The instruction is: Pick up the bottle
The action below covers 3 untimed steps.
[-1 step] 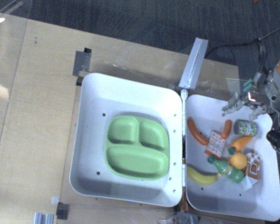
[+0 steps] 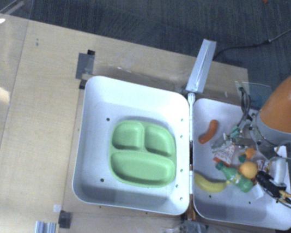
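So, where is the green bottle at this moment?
The green bottle lies on its side in the right bin, near that bin's middle, just right of the banana and just below the small orange fruit.

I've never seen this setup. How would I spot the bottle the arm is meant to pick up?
Find the right-hand white bin, the one under the grey and orange arm. Near its middle, just right of the yellow banana, lies the bottle on its side. It is the only green thing in that bin, with an orange cap end, and sits just below a round yellow-orange fruit.
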### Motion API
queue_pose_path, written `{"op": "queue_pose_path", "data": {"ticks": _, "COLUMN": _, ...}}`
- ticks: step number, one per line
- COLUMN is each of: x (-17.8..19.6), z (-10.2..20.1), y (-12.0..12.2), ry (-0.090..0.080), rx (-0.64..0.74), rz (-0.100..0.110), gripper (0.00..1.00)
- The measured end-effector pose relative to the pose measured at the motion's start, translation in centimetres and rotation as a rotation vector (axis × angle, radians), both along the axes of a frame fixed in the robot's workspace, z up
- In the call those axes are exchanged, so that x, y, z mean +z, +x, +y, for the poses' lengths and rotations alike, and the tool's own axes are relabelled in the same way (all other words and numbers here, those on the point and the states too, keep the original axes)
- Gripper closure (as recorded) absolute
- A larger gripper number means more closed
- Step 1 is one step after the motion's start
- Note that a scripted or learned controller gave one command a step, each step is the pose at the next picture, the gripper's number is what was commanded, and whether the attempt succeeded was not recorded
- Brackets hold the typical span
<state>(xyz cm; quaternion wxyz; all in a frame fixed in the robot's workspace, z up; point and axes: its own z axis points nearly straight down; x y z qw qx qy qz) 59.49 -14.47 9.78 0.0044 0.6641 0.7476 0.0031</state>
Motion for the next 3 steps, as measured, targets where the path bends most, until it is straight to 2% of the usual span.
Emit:
{"op": "queue_pose_path", "data": {"ticks": 1, "x": -0.7, "z": -1.0, "y": -4.2, "ry": -0.007, "rx": 0.440, "rz": -0.004, "gripper": 0.00}}
{"op": "queue_pose_path", "data": {"ticks": 2, "x": 0.7, "z": -0.9, "y": -3.8, "ry": -0.012, "rx": 0.442, "rz": -0.017, "gripper": 1.00}}
{"op": "queue_pose_path", "data": {"ticks": 3, "x": 11.2, "z": 0.6, "y": 0.4, "ry": -0.005, "rx": 0.417, "rz": 0.000, "gripper": 1.00}}
